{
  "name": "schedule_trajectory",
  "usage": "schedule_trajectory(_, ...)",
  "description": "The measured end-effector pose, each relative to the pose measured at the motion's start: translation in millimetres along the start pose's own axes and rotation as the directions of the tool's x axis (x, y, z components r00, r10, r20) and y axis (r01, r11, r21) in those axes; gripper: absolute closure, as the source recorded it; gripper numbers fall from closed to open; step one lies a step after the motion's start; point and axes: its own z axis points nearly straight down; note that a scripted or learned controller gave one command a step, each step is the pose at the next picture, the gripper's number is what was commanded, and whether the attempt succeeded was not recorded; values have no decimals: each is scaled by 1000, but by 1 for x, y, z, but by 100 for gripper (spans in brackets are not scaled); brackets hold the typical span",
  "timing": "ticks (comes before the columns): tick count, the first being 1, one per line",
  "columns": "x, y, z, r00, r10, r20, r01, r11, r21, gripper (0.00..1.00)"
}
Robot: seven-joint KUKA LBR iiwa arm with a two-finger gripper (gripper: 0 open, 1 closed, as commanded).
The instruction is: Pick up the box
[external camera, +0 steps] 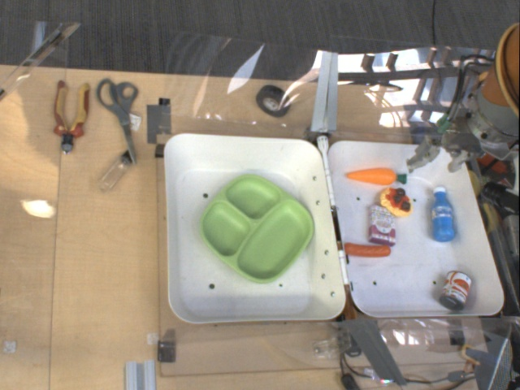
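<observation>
Right bin (479, 299): box (381, 225), carrot (372, 176), bottle (442, 214), can (457, 289).

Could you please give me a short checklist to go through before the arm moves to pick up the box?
1. Box lies in the right bin: ok.
2. Box free on top, nothing stacked on it: ok.
3. Space around box: not ok; toy pastry and sausage lie close.
4. Gripper above box: not ok; it hangs near the bin's far edge.
5. Jaws apart, nothing between them: ok.
</observation>
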Motion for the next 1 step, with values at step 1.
schedule_trajectory(1, 60, -51, 88, 999, -42, -1, 42, 999, 0, 0)
